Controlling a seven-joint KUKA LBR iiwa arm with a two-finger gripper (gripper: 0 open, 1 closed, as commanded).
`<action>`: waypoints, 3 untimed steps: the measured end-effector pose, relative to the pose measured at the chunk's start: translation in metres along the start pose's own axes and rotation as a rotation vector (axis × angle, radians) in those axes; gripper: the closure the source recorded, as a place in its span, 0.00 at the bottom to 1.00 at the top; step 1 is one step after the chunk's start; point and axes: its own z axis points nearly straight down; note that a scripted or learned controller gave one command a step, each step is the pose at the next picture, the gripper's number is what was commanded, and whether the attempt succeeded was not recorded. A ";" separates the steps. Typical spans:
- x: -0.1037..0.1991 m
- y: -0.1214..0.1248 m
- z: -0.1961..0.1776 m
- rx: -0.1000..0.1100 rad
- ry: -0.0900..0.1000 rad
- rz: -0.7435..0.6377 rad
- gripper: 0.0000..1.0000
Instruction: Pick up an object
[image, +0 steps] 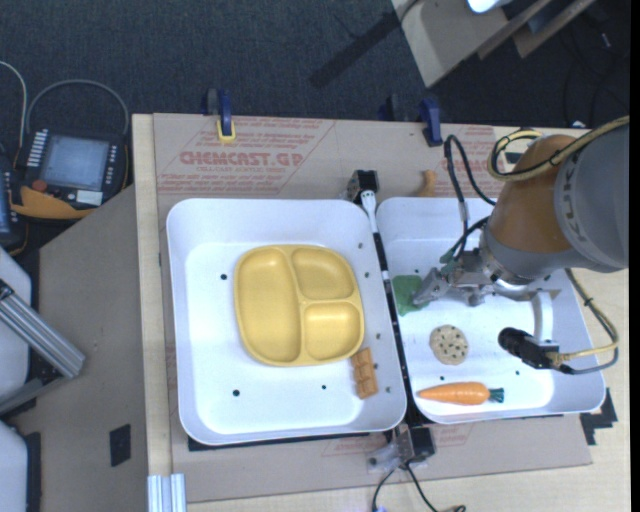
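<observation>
In the right bin (575, 395), a green object (406, 293) lies against the left wall. My gripper (438, 287) is low over the bin, its tip right beside the green object's right edge and partly covering it. A round chocolate-chip cookie (449, 344) lies a little in front of the gripper. An orange carrot with a green top (455, 394) rests along the front wall. The grey arm with its orange band (525, 215) covers the bin's back right part.
The left bin (195, 330) holds a yellow divided plate (298, 303) and a small brown waffle-like piece (364, 372) at the plate's front right. A black connector with a cable (525, 346) hangs from the arm over the right bin.
</observation>
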 end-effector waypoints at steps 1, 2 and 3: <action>0.001 0.002 -0.014 -0.007 0.000 -0.001 1.00; 0.005 0.010 -0.061 -0.007 -0.002 -0.003 1.00; 0.008 0.013 -0.105 -0.008 -0.002 -0.003 1.00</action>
